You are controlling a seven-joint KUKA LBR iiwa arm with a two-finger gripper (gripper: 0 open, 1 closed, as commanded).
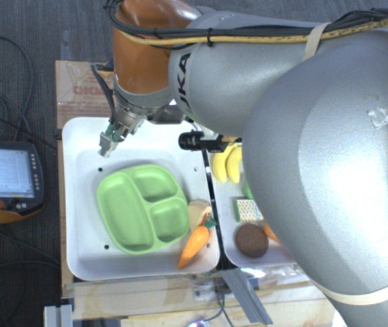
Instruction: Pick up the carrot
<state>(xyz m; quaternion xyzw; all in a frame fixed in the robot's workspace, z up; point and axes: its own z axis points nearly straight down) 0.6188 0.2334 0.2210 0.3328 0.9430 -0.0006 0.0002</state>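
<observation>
Clearly the jaws hang over the upper-left corner of the left bin, small and blurred, so I cannot tell whether they are parted or clenched, and nothing shows between them. To the right sits a smooth green plastic divided plate, and past it the carrot, a glossy orange taper, lies at the bin's lower right corner by the wall. A good grasp would cross the thick end, not the slippery tip.

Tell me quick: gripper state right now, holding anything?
Gripper: nothing between its tips; open or shut cannot be told. It sits over the left bin's upper corner, apart from the carrot.
</observation>
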